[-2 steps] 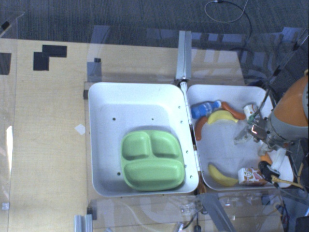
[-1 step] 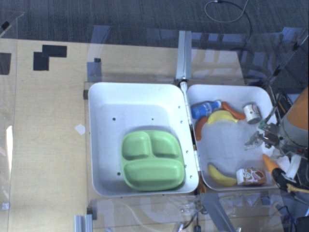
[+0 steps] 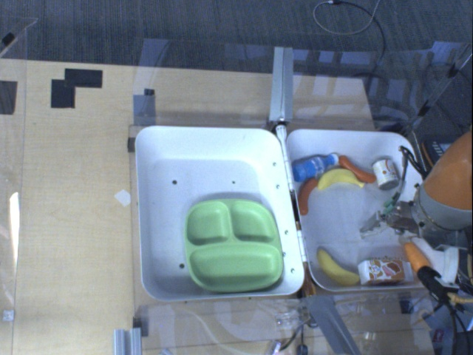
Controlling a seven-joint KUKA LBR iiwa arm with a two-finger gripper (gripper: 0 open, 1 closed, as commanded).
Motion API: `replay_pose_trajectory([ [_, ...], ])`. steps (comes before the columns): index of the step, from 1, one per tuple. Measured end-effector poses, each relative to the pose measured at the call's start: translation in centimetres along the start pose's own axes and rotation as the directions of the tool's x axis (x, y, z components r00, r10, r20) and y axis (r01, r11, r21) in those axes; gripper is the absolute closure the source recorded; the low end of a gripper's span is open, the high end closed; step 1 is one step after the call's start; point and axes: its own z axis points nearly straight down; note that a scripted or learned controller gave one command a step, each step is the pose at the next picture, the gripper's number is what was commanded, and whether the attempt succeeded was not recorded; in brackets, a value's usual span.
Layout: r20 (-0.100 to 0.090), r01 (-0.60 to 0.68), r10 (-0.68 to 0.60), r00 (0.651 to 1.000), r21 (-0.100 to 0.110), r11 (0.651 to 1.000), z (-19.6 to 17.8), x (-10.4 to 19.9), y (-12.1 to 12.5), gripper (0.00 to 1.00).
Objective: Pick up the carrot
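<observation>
Approach step: gripper (image 3: 382,221) hovers mid right bin (image 3: 347,228), nothing visibly in it; you can't tell claw state. Carrot (image 3: 359,171) lies near far wall, beside yellow fruit (image 3: 338,179). Next: move over carrot, descend.

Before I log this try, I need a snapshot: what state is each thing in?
carrot: lying in the right bin, untouched
blue bottle: lying on its side
bananas: two, lying flat, apart
small can: tipped over
carton: on its side
green tray: flat in the left bin
end effector: over the right bin, grip unclear
</observation>
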Motion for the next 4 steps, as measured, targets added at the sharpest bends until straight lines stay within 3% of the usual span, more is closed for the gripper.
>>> replay_pose_trajectory([
  [1,0.005,0.161,-0.161,0.987,0.007,0.987,-4.5,-1.0,0.9,0.0],
  [2,0.004,0.096,-0.096,0.995,-0.001,0.995,0.0,-1.3,0.1,0.0],
  [3,0.005,0.098,-0.098,0.995,-0.007,0.995,-1.1,-1.3,0.3,1.0],
  [4,0.003,0.315,-0.315,0.949,0.008,0.949,-9.2,4.6,4.8,1.0],
])
